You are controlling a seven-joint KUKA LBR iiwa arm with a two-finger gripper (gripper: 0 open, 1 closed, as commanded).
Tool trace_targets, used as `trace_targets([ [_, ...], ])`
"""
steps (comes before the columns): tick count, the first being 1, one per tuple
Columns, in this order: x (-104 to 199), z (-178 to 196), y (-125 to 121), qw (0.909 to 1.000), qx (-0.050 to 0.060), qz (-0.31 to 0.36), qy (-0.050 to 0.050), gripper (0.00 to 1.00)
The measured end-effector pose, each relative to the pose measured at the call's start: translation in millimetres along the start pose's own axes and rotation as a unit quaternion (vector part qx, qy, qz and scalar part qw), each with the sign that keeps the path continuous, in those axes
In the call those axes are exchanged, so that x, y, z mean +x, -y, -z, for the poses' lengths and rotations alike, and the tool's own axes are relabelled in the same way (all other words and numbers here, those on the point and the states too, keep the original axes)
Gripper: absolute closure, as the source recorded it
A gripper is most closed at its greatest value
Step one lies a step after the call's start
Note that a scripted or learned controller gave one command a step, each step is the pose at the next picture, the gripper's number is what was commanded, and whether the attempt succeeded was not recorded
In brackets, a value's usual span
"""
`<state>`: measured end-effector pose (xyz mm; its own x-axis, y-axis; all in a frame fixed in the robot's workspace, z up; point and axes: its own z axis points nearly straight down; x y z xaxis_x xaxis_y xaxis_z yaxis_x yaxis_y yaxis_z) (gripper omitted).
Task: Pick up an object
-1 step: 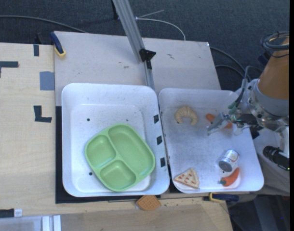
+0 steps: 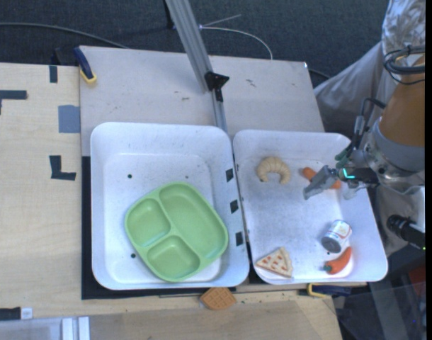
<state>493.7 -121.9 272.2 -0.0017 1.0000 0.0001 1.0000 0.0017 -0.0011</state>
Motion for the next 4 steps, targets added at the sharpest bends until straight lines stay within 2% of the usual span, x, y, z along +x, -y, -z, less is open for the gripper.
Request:
trace_targets([
  [1,10,-52,5,1.0,0.003,0.0,-0.001,0.0],
  [3,3,-142,5,1.0,0.004,-0.001,-0.001,0.0],
  [4,4,-130,4,1.0,0.002,0.0,-0.001,1.0],
])
